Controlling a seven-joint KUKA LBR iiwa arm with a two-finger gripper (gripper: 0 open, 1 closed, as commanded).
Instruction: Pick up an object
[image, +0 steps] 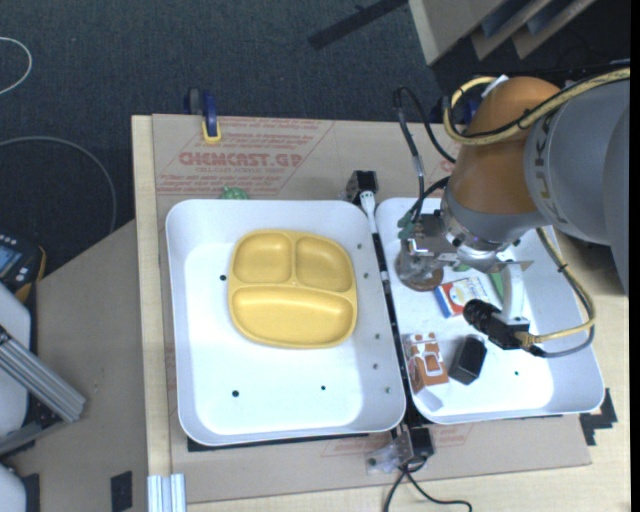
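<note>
Two shallow white bins are seen side by side on the surface. The left bin is occupied by a yellow divided plate, which is set towards its far half. The small objects are gathered in the right bin. A printed packet in white, red and blue is seen near the middle of that bin. A green-and-white item is seen just to the packet's right, partly covered by the arm. An orange-brown piece is placed at the bin's near left, and a black block is laid just beside it on the right. The gripper is held over the far left part of the right bin, close to the wall shared with the left bin and just left of the printed packet. Whether the gripper is open or closed cannot be told, as its tip is hidden under the wrist. No object is seen to be gripped.
</note>
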